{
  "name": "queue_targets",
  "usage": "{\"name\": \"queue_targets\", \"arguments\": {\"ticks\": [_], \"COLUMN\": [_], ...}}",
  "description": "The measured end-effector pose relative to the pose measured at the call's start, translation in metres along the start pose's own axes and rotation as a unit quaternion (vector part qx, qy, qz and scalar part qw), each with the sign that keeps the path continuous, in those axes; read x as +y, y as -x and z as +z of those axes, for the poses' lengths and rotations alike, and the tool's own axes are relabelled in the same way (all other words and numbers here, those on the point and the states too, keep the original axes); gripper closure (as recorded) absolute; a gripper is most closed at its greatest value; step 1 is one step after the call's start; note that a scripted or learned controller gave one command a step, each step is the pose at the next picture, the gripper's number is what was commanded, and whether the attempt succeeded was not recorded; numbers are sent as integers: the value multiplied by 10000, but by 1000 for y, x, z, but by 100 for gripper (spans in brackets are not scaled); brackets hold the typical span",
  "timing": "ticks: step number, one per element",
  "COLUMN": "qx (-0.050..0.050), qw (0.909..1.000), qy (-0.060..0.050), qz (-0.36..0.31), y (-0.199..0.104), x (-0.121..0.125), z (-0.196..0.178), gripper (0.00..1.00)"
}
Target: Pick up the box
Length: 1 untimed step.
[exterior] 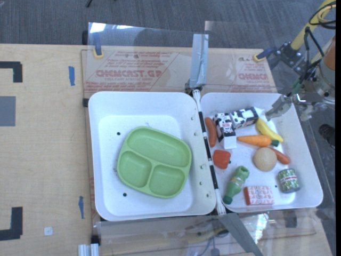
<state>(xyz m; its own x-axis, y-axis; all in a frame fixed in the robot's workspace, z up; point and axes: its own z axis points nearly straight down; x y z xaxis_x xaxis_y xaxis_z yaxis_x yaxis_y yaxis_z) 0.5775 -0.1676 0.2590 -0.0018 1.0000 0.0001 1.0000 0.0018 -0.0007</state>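
Note:
A flat red and white box (258,194) lies near the front of the right bin (313,181), between a green bottle (235,184) and a green can (288,180). A black and white cow-patterned carton (236,119) lies at the back of the same bin, with a small white box (229,141) just in front of it. My gripper (290,112) hangs over the bin's back right corner, above the end of the yellow banana (268,130). It is open and holds nothing. It is far from the red box.
The right bin also holds a carrot (255,141), a round tan ball (265,159), a red pepper (221,157) and a sausage (211,132). The left bin (104,143) bears a green divided plate (153,162). Yellow cables (314,20) run along the arm.

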Motion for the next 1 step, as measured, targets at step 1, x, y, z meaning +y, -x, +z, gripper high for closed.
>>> {"name": "queue_targets", "arguments": {"ticks": [1], "qx": [1], "qw": [10000], "qy": [-4], "qz": [-41], "y": [-35], "x": [-74], "z": [114], "gripper": [0]}}
